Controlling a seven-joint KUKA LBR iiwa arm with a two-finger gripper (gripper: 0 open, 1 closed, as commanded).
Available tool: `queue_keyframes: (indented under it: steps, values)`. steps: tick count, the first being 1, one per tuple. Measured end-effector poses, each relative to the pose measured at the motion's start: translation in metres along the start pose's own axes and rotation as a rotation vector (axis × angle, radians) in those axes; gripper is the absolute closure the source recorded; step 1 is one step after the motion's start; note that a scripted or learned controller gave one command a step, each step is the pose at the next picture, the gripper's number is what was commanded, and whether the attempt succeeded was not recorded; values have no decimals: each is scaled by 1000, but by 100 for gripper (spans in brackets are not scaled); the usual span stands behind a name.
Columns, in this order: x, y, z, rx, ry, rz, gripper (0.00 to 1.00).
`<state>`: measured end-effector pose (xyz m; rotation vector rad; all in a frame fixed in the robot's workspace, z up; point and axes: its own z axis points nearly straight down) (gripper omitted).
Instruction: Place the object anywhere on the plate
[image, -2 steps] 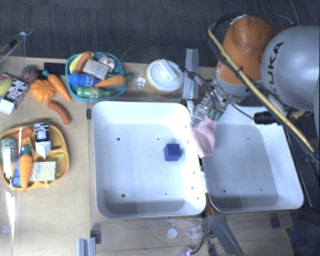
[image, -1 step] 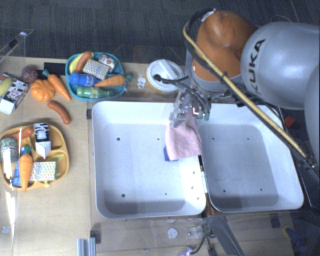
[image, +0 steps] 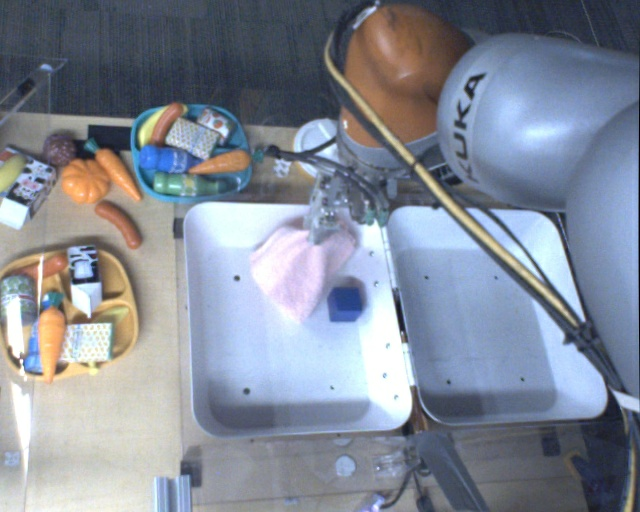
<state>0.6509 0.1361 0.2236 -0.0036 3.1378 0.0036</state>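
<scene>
Gripper (image: 328, 222) over pink cloth (image: 297, 272) in left bin (image: 215, 330), grip state unclear to me. Blue cube (image: 345, 302) beside cloth. Can't spot plate; find it next.

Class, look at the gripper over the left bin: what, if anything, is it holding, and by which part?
It cannot be told for sure. The gripper is at the upper corner of the pink cloth, which looks bunched there; the blue cube lies free.

A large robot arm (image: 540, 110) with smooth, rounded light grey metal casing. Black capital letters spelling KUKA run along one side of the casing. Above the wrist sits a glossy, dome-shaped orange band (image: 400, 60). Thin black and yellowish cables (image: 470, 225) loop around the orange section and trail along the arm. A small end effector (image: 335, 215) of pale metal is at its tip.
</scene>
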Motion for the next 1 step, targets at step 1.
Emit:
queue_keyframes:
  steps: [1]
  values:
    - [0,0,0,0,-1,0,0]
